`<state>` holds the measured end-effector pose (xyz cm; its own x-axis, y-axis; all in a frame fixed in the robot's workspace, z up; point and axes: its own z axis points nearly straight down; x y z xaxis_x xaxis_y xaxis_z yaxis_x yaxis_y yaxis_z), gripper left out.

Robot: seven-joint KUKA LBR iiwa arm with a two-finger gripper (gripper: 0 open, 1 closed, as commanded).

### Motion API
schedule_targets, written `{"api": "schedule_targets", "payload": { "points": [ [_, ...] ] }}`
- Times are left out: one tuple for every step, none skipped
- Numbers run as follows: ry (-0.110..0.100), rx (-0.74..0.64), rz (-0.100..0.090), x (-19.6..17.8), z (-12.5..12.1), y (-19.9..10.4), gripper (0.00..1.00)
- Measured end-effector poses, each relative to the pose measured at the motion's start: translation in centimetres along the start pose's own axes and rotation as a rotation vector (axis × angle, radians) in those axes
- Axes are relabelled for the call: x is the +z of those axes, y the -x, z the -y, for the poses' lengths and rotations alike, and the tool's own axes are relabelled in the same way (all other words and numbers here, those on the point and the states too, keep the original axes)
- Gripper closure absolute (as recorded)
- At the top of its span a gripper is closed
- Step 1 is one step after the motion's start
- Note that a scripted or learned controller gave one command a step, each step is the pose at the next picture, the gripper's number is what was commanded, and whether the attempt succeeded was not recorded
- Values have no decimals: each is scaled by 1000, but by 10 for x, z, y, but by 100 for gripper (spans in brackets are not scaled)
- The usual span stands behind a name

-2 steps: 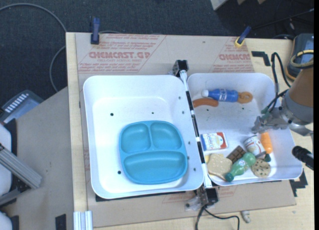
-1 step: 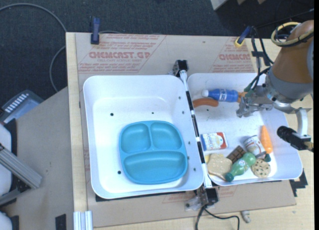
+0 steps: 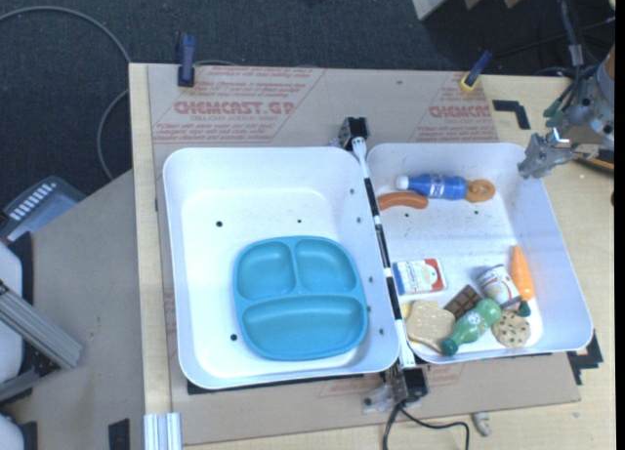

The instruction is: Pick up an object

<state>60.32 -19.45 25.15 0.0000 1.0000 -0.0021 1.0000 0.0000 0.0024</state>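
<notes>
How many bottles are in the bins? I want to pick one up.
2. A blue bottle lies at the far end of the right bin; a green bottle lies in the near-end clutter, which might hide more.

Arm enters frame at 3 o'clock, upper edge. Hand [image 3: 540,158] hangs low, pointing toward 8 o'clock; nothing seen between its tips.

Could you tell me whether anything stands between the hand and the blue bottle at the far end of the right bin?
Nothing visible does. The hand hangs over the right bin's far right corner, and the blue bottle lies to its left with bare white floor between them. The hot dog and the pretzel touch the bottle's near side and right end.
</notes>
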Motion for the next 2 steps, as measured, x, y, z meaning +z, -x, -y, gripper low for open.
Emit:
{"api": "schedule_targets", "payload": {
  "points": [
    [-1, 0, -1, 1, 0, -1, 0],
    [-3, 0, -1, 89, 46, 29, 0]
  ]
}}
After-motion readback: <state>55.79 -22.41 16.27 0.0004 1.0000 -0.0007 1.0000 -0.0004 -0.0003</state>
